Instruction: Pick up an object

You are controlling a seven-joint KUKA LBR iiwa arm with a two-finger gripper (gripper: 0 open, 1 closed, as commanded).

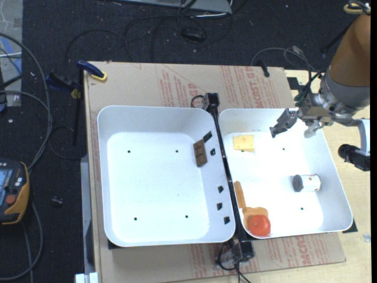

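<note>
My gripper hangs over the back part of the right bin, open, with nothing between its fingers. A yellow square block lies to its left near the bin's back left corner. In front of the gripper, a small white and grey cylinder rests on the bin floor. A red ball-shaped piece on an orange handle sits in the front left corner. In the left bin, a brown bar leans against the right wall.
A dark divider with clips runs between the two bins. Cardboard covers the bench under them. A blue and yellow clamp sits at the cardboard's back left corner. Cables lie on the dark floor behind.
</note>
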